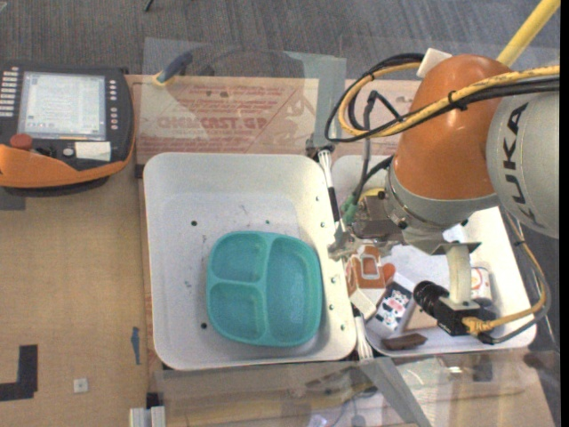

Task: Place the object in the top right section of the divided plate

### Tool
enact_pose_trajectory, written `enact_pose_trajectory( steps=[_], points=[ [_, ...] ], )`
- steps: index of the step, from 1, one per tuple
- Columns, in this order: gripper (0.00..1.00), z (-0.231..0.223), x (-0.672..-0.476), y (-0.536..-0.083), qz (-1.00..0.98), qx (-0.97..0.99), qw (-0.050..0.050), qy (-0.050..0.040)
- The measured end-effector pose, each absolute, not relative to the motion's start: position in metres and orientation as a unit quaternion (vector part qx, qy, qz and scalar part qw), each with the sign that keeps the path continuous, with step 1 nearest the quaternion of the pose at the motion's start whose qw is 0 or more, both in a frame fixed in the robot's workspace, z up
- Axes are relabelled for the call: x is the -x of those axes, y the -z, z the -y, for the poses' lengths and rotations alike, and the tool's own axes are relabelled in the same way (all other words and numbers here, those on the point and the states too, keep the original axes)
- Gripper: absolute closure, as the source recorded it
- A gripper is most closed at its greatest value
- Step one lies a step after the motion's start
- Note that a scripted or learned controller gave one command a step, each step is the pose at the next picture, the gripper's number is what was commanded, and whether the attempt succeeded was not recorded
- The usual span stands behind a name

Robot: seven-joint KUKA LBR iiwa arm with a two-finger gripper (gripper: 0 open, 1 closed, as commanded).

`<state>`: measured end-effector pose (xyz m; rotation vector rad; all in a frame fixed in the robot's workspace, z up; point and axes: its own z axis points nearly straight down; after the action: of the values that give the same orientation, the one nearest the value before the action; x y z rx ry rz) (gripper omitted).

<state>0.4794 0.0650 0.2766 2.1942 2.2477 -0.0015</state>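
Arm (pixel 462 140) low over right bin (pixel 520 323), right of frame; gripper state: cannot tell. Objects (pixel 391 305) lie cluttered there. Plate (pixel 264 287) in left bin (pixel 231 194). Risk: crowding could spoil the pick.

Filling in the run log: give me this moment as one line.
arm: over right bin | gripper: hidden under wrist | teal divided plate: left bin, nothing in its sections | placement: not done

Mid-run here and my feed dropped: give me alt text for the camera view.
The grey and orange arm reaches over the right bin, which holds several small objects. A teal divided plate sits in the left bin. An orange control tablet lies at far left.
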Motion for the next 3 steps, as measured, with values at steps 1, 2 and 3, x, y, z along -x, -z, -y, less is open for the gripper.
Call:
enact_pose_trajectory(
  steps=[1,2,3],
  points=[
    [1.0,-0.087,-0.496,-0.251,-0.688,-0.726,-0.001,0.0014],
    [1.0,-0.056,-0.48,-0.265,-0.691,-0.722,-0.001,0.0014],
    [1.0,-0.075,-0.495,-0.222,-0.705,-0.709,-0.001,0.0011]
  ],
)
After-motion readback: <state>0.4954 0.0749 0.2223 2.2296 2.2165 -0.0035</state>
